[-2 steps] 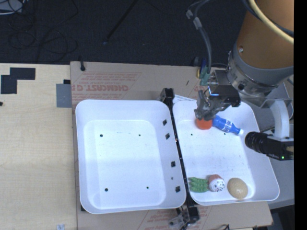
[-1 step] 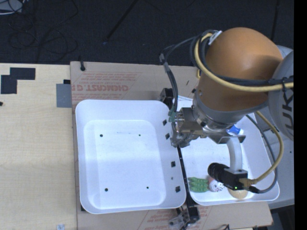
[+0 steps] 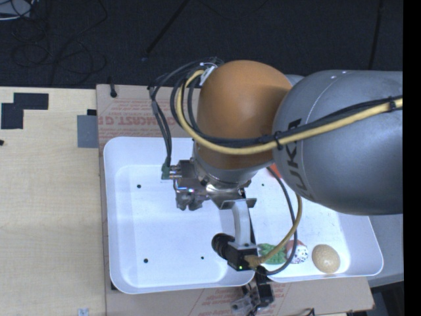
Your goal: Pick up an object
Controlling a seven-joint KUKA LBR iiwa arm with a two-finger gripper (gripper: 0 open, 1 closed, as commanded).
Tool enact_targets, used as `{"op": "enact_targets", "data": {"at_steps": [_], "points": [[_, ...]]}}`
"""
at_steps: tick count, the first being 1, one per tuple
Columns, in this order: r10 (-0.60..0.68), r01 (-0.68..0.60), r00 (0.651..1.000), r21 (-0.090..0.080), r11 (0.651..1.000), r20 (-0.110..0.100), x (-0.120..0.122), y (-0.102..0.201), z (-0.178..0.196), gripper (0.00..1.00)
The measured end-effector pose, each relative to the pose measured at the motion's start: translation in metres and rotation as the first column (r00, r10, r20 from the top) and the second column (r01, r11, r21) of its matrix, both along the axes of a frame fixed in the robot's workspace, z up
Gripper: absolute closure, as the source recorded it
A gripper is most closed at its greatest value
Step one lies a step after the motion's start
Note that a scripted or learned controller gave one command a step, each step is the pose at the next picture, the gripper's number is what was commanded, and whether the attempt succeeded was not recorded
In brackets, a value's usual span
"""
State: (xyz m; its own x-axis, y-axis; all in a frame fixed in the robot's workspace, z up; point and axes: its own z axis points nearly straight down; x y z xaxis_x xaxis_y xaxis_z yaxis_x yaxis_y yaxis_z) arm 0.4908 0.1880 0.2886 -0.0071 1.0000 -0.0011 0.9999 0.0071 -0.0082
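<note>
My gripper (image 3: 189, 199) hangs low over the left white bin (image 3: 131, 268), near its middle, mostly hidden under the orange wrist band and the grey arm. In the right bin (image 3: 373, 259), near the front, lie a tan egg-shaped object (image 3: 325, 257), a small white die with red dots (image 3: 300, 254) and a green object (image 3: 271, 251) partly behind the yellow cable. A bit of an orange-red object (image 3: 273, 171) peeks out from under the arm further back. I see nothing held under the gripper.
The bins rest on a brown cardboard sheet (image 3: 131, 114) on a pale wooden bench (image 3: 46, 209). The big grey arm covers most of the right bin. The left bin's floor shows bare white to the left and front of the gripper.
</note>
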Motion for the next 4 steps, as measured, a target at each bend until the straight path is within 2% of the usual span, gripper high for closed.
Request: {"op": "enact_targets", "data": {"at_steps": [1, 2, 3, 4], "points": [[-0.008, 0.008, 1.0, 0.0, 1.0, 0.005, 0.044, -0.029, -0.01, 1.0], [0.0, 0.0, 1.0, 0.0, 1.0, 0.0, 0.051, 0.06, -0.093, 1.0], [-0.008, 0.008, 1.0, -0.001, 1.0, 0.003, 0.052, 0.055, -0.089, 0.0], [-0.008, 0.008, 1.0, 0.001, 1.0, 0.012, 0.123, 0.051, -0.04, 0.0]]}}
